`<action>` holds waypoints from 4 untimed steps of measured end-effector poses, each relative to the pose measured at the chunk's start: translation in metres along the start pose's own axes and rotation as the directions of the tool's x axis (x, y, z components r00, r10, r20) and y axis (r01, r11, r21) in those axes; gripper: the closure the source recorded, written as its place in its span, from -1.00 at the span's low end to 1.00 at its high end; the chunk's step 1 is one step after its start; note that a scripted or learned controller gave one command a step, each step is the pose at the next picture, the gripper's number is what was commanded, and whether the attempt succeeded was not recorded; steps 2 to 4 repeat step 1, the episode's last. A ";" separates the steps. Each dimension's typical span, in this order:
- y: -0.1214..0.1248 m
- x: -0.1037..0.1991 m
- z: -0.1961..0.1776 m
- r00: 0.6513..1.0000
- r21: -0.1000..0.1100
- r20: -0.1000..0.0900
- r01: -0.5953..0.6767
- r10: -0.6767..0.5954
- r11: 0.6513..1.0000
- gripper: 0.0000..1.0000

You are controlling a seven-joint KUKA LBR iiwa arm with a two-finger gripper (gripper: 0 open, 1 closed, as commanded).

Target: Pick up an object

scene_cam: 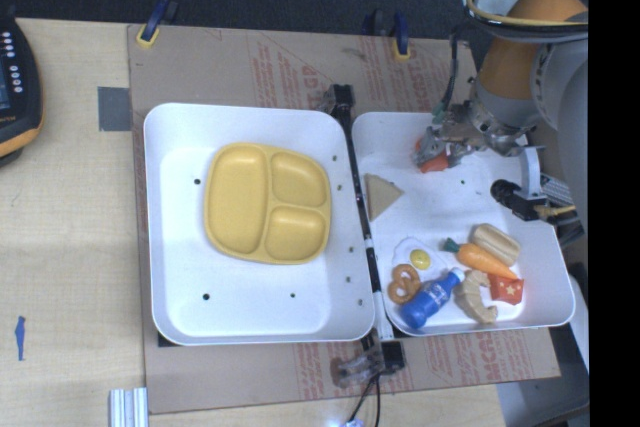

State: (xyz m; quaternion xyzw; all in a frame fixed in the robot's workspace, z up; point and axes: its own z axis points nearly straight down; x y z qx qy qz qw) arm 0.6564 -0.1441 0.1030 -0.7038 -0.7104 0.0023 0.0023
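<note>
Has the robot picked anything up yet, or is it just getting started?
Done: the arm has reached into the right bin, its gripper low near the far wall. In hand: a small red-orange thing shows at its tip, though a grip isn't clear. Left: a sure lift; the carrot, blue bottle and pretzel lie untouched at the near end.
</note>
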 end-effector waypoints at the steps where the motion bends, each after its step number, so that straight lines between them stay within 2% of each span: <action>1: -0.025 0.072 -0.095 1.000 -0.012 -0.002 0.000 0.000 1.000 1.00; 4: -0.025 0.072 -0.095 1.000 -0.012 -0.002 0.000 0.000 1.000 1.00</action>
